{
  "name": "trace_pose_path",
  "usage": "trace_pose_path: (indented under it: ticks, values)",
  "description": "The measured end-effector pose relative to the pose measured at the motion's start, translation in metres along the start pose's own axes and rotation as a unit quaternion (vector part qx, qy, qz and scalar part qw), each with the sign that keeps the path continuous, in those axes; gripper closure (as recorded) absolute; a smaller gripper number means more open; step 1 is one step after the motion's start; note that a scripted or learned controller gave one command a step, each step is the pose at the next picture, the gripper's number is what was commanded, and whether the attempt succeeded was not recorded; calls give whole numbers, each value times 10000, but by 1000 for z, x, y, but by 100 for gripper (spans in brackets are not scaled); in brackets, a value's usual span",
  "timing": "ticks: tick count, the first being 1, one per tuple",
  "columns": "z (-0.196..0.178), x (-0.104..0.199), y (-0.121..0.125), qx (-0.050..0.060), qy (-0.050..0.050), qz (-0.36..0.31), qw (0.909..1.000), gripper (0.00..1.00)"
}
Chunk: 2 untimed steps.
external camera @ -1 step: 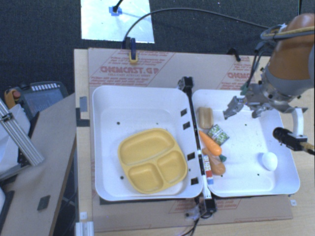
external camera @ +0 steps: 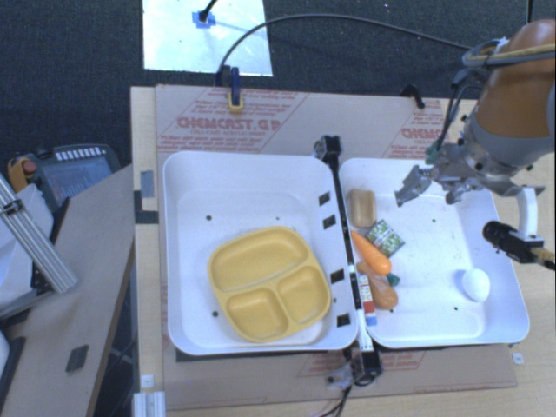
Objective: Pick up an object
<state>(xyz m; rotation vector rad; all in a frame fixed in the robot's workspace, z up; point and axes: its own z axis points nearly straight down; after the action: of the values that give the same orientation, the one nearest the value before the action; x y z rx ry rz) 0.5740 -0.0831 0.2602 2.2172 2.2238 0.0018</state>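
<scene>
In the right bin (external camera: 434,333), along its left wall, lie a tan bread-shaped piece (external camera: 362,207), a green patterned packet (external camera: 383,237), an orange carrot (external camera: 371,254) and a brownish-orange piece (external camera: 383,293). A white egg (external camera: 474,283) rests toward the bin's right side. My gripper (external camera: 434,189) hangs over the back of the right bin, to the right of the tan piece and apart from it. Its two grey fingers are spread open with nothing between them.
The left bin (external camera: 187,233) holds a yellow divided tray (external camera: 269,282). A black divider strip (external camera: 343,241) runs between the bins. A black fitting (external camera: 511,238) sits at the right bin's right edge. A cable (external camera: 347,20) arcs behind the bins.
</scene>
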Motion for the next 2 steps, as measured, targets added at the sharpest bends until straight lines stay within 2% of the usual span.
trace_pose_path:
  ticks: [1,2]
  values:
    - [60,5,5,24,4,6,10000,0]
    - [116,0,-4,30,3,13,10000,0]
